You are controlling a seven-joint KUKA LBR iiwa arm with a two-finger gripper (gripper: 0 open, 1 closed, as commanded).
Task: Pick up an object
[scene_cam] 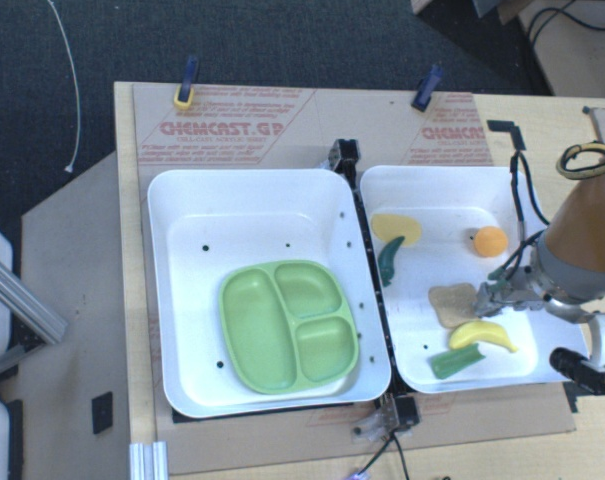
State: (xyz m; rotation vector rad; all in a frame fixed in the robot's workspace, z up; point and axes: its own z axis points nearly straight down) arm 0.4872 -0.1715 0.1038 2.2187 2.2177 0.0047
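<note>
One banana [484, 336] just below gripper [494, 298].

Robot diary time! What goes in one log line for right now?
end effector: over right bin, at tan piece | banana: lying beside it | green tray: left bin
</note>
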